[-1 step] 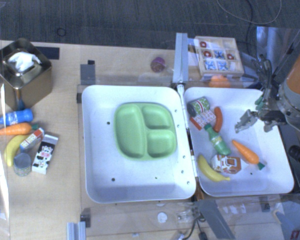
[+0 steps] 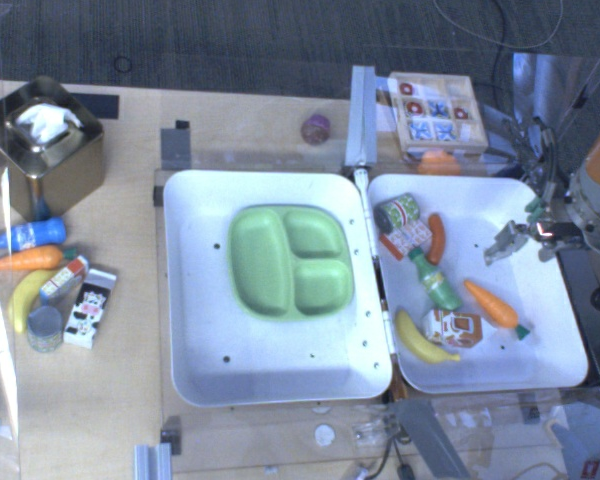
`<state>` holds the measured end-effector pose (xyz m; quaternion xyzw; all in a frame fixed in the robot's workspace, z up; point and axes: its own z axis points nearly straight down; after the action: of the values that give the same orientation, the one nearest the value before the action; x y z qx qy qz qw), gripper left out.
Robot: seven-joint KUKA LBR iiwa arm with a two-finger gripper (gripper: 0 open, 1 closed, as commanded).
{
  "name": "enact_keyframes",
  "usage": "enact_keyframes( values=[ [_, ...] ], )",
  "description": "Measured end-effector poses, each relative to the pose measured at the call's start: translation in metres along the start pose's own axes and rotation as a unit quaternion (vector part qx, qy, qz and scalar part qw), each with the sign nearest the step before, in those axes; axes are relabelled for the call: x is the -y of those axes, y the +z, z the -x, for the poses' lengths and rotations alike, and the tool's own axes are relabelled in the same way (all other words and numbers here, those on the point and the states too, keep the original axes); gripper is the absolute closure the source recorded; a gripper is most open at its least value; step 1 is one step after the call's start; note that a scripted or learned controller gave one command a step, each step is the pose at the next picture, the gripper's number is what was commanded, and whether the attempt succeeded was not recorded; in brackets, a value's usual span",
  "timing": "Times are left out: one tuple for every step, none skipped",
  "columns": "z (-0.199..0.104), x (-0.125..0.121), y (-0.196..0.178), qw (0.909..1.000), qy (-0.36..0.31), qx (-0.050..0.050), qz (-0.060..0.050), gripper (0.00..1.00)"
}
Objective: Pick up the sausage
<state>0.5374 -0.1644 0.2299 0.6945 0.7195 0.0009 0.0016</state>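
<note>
Sausage [image 2: 437, 238] lies in the right bin [image 2: 555, 363], upper left part, just right of a red-and-white packet [image 2: 406, 236] and touching or nearly touching the neck end of a green bottle [image 2: 435, 281]. A green can [image 2: 399, 211] sits up-left of it. Long axis runs near vertical in the view, top end toward the bin's far wall, lower end tipped slightly left toward the bottle. Lying flat, not lifted.

Hand [image 2: 520, 240] hangs over the right side of the same bin, well apart from the sausage, carrying nothing; whether its grip is spread or closed I cannot tell at this resolution. Orange carrot [image 2: 492, 305], banana [image 2: 420, 338] and a small brown carton [image 2: 454, 328] fill the lower part of the bin.

Progress: nothing done yet as far as shown. Left to do: travel left across the bin, line up across the short axis, descend, close, lift. Neighbours crowd its left side, so the grasp looks tight there.

Left bin [image 2: 190, 368] holds a green divided plate [image 2: 290, 260].
</note>
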Motion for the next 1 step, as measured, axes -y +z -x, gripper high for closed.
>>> enact_keyframes(
  values=[
    [0.0146,-0.0384,-0.0596,0.9993,-0.038,0.001,0.002,0.00]
  ],
)
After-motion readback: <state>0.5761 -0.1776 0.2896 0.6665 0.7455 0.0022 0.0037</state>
